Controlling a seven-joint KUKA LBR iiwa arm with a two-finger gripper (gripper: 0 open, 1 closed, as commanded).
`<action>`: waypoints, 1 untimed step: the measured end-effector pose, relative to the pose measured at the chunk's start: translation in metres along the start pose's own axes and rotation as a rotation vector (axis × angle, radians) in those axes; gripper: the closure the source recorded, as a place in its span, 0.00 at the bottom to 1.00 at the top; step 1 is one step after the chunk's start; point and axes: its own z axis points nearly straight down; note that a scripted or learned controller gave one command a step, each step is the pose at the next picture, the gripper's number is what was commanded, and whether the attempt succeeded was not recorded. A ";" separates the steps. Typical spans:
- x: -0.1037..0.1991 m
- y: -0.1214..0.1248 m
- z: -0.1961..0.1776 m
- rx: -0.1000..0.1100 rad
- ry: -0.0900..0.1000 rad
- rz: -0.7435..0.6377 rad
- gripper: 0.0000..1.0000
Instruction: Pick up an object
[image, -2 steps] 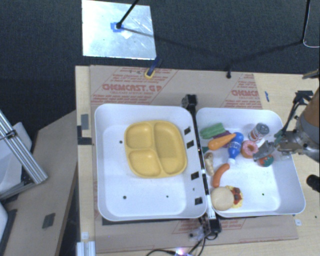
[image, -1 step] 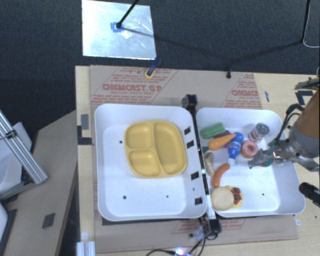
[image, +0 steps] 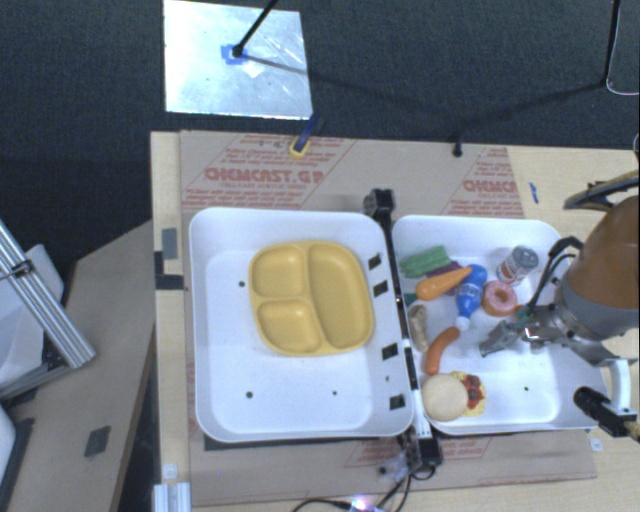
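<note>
My claw (image: 500, 340) sits low over the right bin (image: 540, 400), reaching in from the right; my orange band and grey wrist cover that bin's right side and hide whatever lies under them. The fingertips are a dark blur — I cannot tell whether they stand apart or together, and nothing shows between them.

The toys crowd the right bin's left half. Just far of my claw lies a pink donut (image: 499, 298), and left of it a blue and white bottle (image: 468, 290). An orange carrot (image: 442, 284) lies slantwise beside the bottle, with a green vegetable (image: 424, 261) far of it. A small can (image: 518, 264) stands near the far wall; its label is too small to read. A sausage (image: 441, 350) lies left of my claw, apart from it. At the near left corner sits a burger (image: 453, 395). A pale item against the divider is hard to make out.

The left bin (image: 215, 300) holds a yellow tray (image: 308, 297) with 3 compartments.
</note>
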 end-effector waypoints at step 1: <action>0.001 0.000 0.027 -0.002 0.000 0.000 0.00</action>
